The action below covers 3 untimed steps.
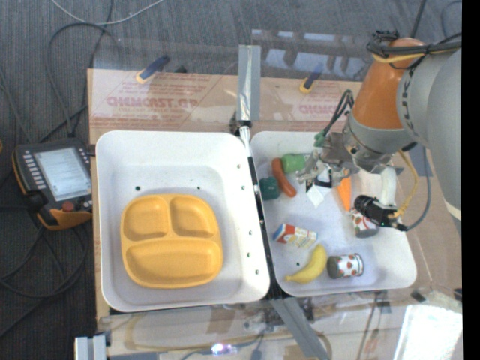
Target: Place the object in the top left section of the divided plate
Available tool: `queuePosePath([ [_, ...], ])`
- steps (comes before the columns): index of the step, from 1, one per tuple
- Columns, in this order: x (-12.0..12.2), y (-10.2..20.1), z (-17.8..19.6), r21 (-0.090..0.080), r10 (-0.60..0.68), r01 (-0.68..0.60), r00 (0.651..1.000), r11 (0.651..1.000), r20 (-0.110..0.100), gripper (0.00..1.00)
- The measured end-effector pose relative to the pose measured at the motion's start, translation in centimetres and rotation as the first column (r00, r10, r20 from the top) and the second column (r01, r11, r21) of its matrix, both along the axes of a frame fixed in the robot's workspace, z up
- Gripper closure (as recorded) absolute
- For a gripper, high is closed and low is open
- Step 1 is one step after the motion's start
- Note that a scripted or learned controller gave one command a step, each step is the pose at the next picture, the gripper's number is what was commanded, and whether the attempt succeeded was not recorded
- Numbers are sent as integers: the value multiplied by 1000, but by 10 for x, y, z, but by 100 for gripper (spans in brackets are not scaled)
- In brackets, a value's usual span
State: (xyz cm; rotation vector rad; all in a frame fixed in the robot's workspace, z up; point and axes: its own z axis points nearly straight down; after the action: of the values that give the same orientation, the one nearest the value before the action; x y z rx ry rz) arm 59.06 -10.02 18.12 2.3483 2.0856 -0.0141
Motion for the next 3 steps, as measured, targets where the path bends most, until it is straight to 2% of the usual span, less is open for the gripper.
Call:
queuePosePath([
  [1, -66, 52, -1, 7, 27, -27, 1000, 1000, -2, 100],
  [2, -13, 128, -2, 5, -53, 53, 999, 999, -2, 100],
  [3, -26, 178, -1, 3, 103, -103, 995, 995, -1, 100],
])
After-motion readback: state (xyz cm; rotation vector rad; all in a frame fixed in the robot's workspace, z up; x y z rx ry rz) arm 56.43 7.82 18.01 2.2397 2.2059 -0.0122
